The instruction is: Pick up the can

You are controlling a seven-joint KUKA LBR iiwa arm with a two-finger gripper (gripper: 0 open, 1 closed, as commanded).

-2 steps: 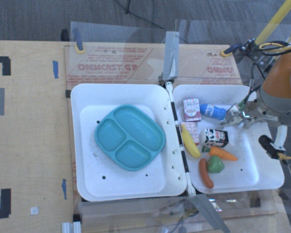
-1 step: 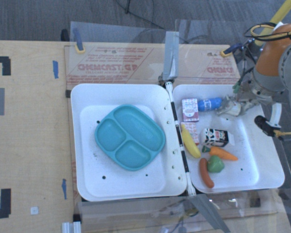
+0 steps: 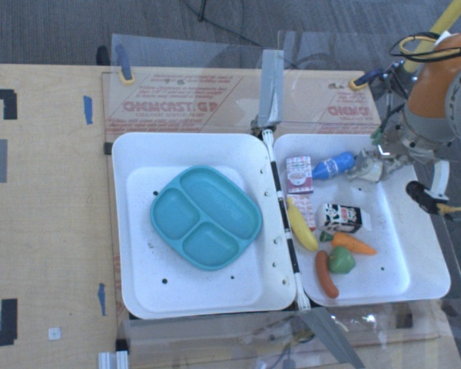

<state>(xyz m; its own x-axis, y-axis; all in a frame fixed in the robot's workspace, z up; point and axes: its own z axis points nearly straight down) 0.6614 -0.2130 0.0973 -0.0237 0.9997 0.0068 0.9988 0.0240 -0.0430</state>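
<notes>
A short black-and-white can [image 3: 342, 217] lies on its side in the middle of the right bin [image 3: 422, 279]. My gripper [image 3: 371, 164] hangs over the bin's back part, up and to the right of the can and apart from it. It is right at the right-hand end of a blue bottle [image 3: 332, 165]. Whether it touches the bottle I cannot tell. The grey arm with its orange band [image 3: 434, 91] comes in from the right.
Around the can lie a pink-and-white carton [image 3: 298, 172], a banana [image 3: 301, 224], a carrot [image 3: 354, 244], a green pepper [image 3: 340, 260] and a red sausage-shaped piece [image 3: 326, 274]. The left bin [image 3: 131, 160] holds a teal divided plate [image 3: 206, 217].
</notes>
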